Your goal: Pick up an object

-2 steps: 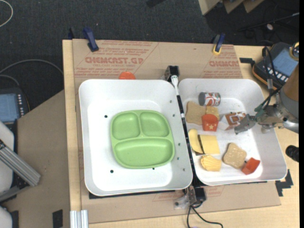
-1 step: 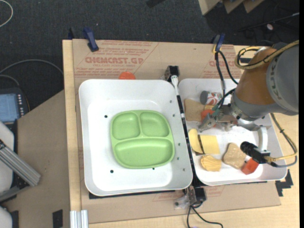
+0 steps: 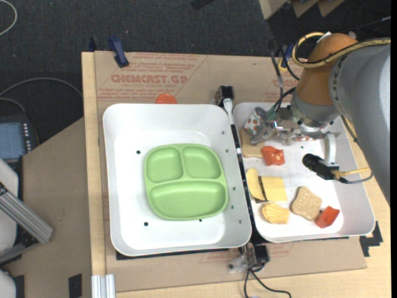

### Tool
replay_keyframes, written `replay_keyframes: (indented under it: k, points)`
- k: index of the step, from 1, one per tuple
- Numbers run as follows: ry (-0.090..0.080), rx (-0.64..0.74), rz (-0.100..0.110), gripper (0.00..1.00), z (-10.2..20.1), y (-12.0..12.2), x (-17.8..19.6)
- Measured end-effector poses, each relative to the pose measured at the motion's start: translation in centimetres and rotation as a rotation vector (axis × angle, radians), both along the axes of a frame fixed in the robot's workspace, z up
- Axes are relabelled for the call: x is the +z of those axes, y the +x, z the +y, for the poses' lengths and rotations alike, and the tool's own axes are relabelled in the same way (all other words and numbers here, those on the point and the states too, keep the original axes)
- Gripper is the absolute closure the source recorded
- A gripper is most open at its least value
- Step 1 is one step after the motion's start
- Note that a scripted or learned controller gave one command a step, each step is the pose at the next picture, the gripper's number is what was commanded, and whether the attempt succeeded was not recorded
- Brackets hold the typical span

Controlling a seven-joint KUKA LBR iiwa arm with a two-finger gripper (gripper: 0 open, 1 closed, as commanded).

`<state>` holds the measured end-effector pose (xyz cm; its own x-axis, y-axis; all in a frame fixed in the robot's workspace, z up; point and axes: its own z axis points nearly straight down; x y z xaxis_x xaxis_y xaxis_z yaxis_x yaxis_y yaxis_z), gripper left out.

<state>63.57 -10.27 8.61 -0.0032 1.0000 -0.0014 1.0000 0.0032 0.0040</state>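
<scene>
- Camera view, nearest edge of the right bin (image 3: pixel 363 225): toast slice (image 3: pixel 306 203), red piece (image 3: pixel 327 216), yellow pieces; light, rigid toys.
- Mid-bin: red pepper piece (image 3: pixel 273 156), small and stiff, likely slippery; pinch its sides.
- Farther: gripper (image 3: pixel 273 126) hovers above; jaw state I cannot tell.
- Left bin holds a green tray (image 3: pixel 184 182).

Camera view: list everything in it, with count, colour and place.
bins: two, white, side by side on the bench
divided plate: one, green, middle of the left bin
red pieces: two, right bin, one centre, one near front
yellow pieces: three, right bin, front left
tan slice: one, right bin, front
black clamps: two, between the bins at both ends
arm: one, grey and orange, over the right bin
tool: one, right bin's back left
</scene>
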Motion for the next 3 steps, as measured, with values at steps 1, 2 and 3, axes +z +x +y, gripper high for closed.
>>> replay_keyframes:
  k: [1, 2, 3]
  points:
    - [0.000, -0.006, -0.002, 0.00, 0.6, -4.9, 0.2]
    - [0.002, -0.004, -0.007, 1.00, 0.7, -4.6, 1.3]
    - [0.002, -0.005, -0.005, 0.00, 0.7, -4.7, 1.2]
